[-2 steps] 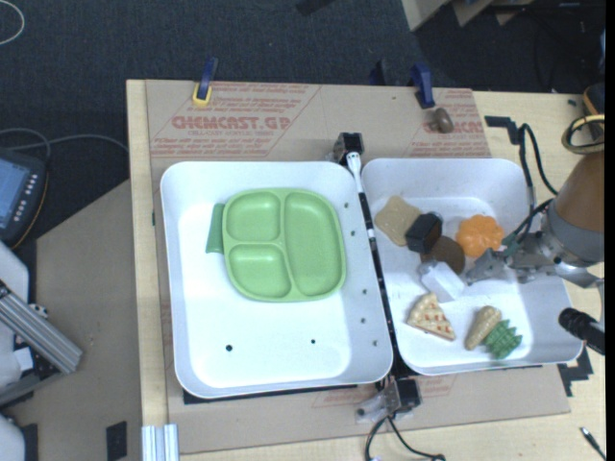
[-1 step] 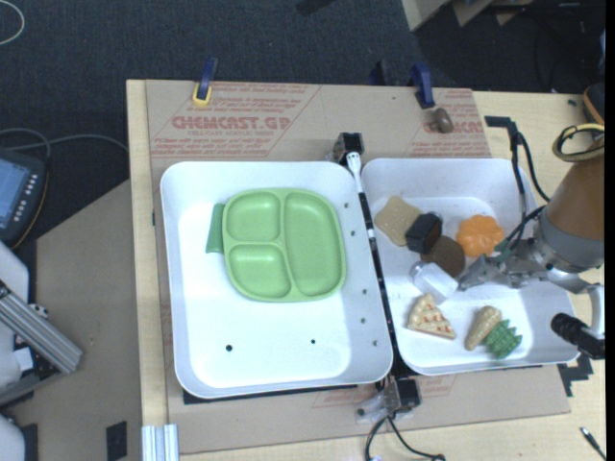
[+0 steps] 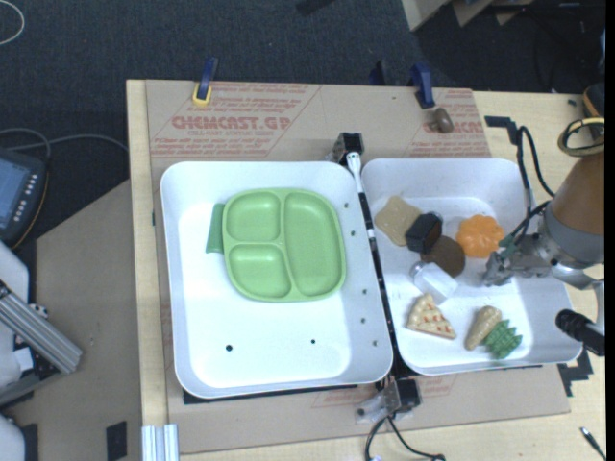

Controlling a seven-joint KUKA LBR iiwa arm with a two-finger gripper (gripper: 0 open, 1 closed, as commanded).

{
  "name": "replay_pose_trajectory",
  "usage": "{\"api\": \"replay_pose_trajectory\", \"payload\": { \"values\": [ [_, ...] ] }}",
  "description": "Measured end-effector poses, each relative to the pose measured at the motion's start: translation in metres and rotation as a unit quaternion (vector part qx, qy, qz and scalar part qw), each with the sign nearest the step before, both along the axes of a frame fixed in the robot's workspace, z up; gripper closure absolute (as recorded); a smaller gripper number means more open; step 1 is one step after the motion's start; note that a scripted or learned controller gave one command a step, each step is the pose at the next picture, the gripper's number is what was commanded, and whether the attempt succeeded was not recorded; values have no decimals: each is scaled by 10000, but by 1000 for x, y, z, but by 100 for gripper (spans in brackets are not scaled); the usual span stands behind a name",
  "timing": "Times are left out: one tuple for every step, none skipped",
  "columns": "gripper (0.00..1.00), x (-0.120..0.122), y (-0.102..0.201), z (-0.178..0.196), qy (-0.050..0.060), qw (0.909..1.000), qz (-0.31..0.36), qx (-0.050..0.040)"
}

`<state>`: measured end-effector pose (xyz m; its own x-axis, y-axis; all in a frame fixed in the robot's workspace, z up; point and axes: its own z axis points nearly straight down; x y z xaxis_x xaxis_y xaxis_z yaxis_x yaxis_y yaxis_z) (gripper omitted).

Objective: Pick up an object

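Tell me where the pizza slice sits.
The pizza slice lies in the right bin, near its front edge, left of the carrot and just below a clear cup.

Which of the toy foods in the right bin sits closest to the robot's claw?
The orange toy; it lies just left of the gripper, nearer than the brown round piece or the pizza slice.

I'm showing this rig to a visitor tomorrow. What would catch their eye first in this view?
Probably the green divided tray, sitting alone in the left bin. Next, the cluster of small toy foods in the right bin: an orange piece, a pizza slice and a dark block among them. The gripper hovers low at that bin's right side, beside the orange piece.
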<state>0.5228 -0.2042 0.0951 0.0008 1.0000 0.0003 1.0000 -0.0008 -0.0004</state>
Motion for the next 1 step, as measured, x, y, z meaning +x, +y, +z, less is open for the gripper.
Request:
{"api": "replay_pose_trajectory", "payload": {
  "values": [
    [100,-3,-7,60,-27,10000,-5,-16]
  ]
}}
